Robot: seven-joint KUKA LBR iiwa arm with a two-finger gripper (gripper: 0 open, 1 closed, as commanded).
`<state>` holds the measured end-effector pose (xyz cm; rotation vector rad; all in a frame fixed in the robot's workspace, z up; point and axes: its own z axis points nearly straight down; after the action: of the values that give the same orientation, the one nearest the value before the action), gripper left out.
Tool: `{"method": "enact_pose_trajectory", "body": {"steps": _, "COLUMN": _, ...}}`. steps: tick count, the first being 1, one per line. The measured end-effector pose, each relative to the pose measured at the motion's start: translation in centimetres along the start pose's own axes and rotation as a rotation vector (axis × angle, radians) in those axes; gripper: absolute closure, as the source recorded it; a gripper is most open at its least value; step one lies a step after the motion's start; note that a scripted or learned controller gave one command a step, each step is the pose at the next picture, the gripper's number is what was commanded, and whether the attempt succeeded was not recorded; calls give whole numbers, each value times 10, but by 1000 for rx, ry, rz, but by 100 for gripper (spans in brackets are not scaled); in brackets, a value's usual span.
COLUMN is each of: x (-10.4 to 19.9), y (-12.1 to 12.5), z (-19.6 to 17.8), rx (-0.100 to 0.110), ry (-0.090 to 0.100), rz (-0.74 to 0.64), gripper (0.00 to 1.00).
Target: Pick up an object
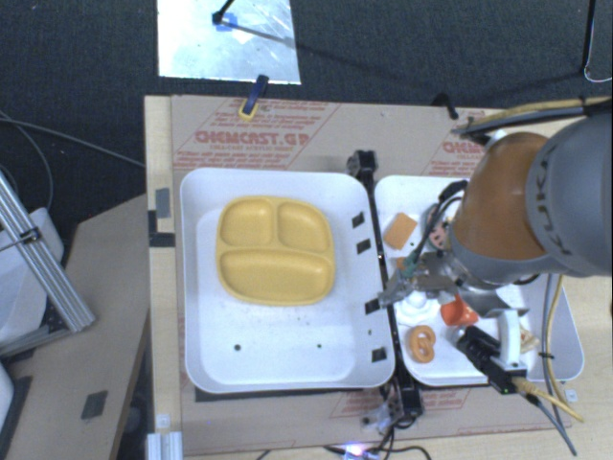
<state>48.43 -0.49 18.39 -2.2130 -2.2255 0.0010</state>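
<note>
Small objects lie clustered in the right bin (573, 353): an orange block (399, 228) at the far left, a red piece (456, 310) and a pretzel-shaped toy (420, 342) nearer. The arm (517, 209) hangs over them, presumably lining up a grab; its claw (421, 281) is hidden, so I cannot tell its state. The left bin (201, 353) holds a yellow divided tray (276, 249).

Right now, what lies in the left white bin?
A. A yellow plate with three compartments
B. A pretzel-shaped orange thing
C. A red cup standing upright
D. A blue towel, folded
A: the yellow plate with its three compartments lies in the left bin, while the small orange things, such as the pretzel-shaped thing, lie in the right bin under the arm.
</note>
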Motion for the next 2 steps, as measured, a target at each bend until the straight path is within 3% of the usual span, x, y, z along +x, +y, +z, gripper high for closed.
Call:
{"method": "enact_pose_trajectory", "body": {"steps": 1, "x": -35, "y": 40, "z": -1, "rx": -7, "ry": -4, "rz": 6, "gripper": 0}}
{"method": "enact_pose_trajectory", "body": {"steps": 2, "x": -15, "y": 1, "z": 0, "rx": -1, "ry": 0, "rz": 4, "gripper": 0}}
